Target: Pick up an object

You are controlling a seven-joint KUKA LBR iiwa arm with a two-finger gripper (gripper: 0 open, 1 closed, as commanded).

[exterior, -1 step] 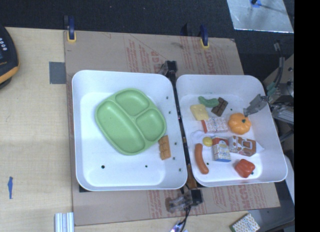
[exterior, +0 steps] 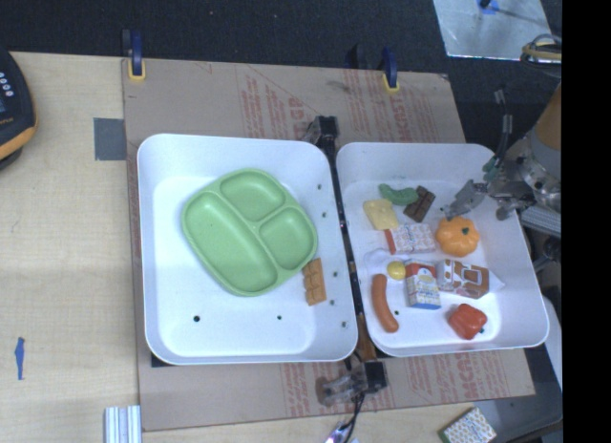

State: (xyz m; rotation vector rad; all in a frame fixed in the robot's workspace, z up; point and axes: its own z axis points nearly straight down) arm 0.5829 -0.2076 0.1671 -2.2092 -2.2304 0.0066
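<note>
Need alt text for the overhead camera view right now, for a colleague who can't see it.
The gripper hovers over the right bin, just above an orange pumpkin toy, among small toy foods including a sausage and a red pepper. The left bin holds a green divided plate and a small waffle piece.

Pincer (exterior: 465,200) above orange pumpkin (exterior: 456,237), right bin (exterior: 535,279).

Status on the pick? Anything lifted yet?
Nothing lifted. The gripper sits low over the right bin, just above the orange pumpkin, with no item between its fingers. The toys there lie flat; the green plate is in the left bin. Grasp and lift remain.
</note>
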